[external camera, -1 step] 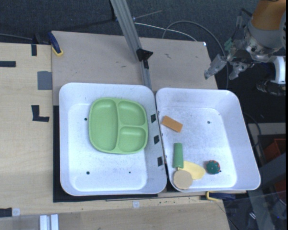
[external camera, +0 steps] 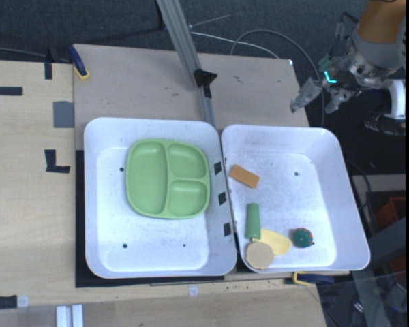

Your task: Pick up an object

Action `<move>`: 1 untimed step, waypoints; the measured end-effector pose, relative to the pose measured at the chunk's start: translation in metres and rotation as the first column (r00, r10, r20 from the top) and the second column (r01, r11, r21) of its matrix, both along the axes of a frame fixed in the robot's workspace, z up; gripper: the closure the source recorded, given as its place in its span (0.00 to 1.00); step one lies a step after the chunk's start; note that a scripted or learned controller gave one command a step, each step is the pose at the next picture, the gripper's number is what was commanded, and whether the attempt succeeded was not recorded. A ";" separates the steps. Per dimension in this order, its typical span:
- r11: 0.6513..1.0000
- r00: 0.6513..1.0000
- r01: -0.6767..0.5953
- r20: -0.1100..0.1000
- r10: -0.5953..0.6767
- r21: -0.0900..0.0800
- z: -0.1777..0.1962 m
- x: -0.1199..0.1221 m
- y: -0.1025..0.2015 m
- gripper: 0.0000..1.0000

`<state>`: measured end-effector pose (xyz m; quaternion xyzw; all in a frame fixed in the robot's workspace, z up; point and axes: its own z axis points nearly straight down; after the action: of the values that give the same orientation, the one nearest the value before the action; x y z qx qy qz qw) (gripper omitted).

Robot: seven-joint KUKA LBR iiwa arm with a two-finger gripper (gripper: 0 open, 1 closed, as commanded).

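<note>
Two white bins sit side by side on the bench. The left bin (external camera: 102, 251) holds a green divided plate (external camera: 168, 178) with three compartments, lying flat in the upper middle of the bin.

The right bin (external camera: 327, 182) holds five small items. An orange block (external camera: 245, 176), flat and roughly rectangular, lies tilted near the upper left of the bin, apart from the rest. A green cylinder (external camera: 252, 221) lies lower down, its long axis running up and down the view. Its lower end touches a yellow piece (external camera: 278, 242), pale and rounded. A tan disc (external camera: 260, 255) sits at the bin's lower left corner, overlapping the yellow piece's left edge. A small dark green ball (external camera: 301, 237) with a red spot on it rests just right of the yellow piece, near but not clearly touching it.

The gripper (external camera: 320, 99) hangs outside the bins, beyond the right bin's upper right corner, over the bench edge. Its two fingers (external camera: 303, 99) stand apart with nothing between them. It is well apart from every item in the bin. The arm's orange band (external camera: 383, 9) shows at the upper right.
</note>
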<state>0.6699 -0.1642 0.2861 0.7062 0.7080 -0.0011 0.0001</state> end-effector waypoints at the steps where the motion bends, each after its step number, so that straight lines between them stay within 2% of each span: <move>1: 1.000 1.000 -0.001 -0.006 0.001 0.002 -0.063 0.004 0.005 0.00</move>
<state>0.6739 -0.1595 0.2231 0.7060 0.7082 -0.0027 -0.0026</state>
